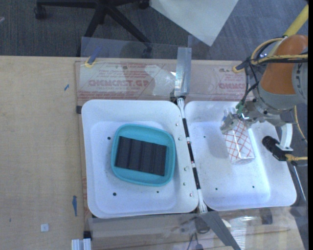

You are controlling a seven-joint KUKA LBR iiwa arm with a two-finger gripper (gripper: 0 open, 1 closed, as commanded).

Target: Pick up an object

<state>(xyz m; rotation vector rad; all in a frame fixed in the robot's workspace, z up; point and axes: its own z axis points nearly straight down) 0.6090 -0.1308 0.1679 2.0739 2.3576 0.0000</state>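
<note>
tool over red-checked cup in right bin

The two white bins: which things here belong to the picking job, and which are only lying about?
For the job:
- gripper, over the right bin
- red-checked paper cup, lying beneath it
- teal tray with dark blocks, in the left bin

Lying about:
- office chair base
- white sheet

Two white bins sit side by side on the counter; the left bin holds a teal tray with a dark ridged insert; in the right bin a red-checked paper cup lies tilted, its upper end at the claw; the arm enters from the right.
</note>
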